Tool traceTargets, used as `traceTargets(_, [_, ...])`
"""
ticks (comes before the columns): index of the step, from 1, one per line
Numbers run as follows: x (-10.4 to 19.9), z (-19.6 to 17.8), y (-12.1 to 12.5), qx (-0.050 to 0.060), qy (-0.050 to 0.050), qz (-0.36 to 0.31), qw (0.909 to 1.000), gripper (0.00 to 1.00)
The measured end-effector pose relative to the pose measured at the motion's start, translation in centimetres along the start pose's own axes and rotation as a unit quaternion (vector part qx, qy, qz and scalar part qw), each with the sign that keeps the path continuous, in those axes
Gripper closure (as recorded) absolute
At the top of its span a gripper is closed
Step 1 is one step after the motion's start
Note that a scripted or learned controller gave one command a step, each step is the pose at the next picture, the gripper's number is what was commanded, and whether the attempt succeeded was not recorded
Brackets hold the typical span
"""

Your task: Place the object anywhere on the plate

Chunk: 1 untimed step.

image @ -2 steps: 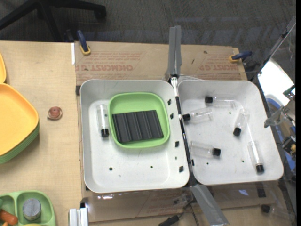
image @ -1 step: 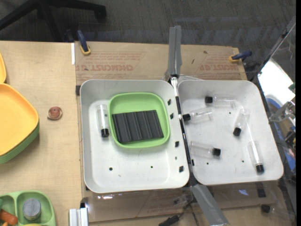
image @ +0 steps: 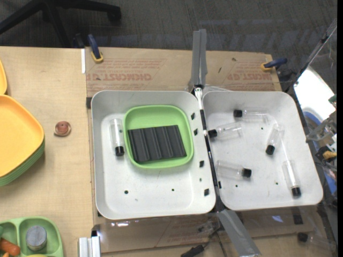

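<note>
Clear tube [image: 116, 136] with a black cap lies in the left bin [image: 102, 186], touching the left edge of the green plate [image: 156, 114], which carries a dark ribbed block [image: 157, 143]; five similar tubes [image: 234, 170] lie scattered in the right bin [image: 308, 189]

You have six clear black-capped tubes in all (one [image: 117, 137] in the left bin [image: 155, 199], five in the right bin [image: 308, 159], e.g. [image: 235, 171]), two white bins, one green plate [image: 158, 116] bearing one ribbed dark pad [image: 158, 143], and two clamps [image: 95, 50].
</note>
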State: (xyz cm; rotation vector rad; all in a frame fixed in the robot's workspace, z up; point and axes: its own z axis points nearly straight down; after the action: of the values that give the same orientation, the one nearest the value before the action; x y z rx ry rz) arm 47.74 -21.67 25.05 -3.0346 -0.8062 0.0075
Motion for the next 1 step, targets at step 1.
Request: traceTargets(1, [-0.23, 0.83, 0.37, 0.001, 0.000, 0.038, 0.9993, 0.00])
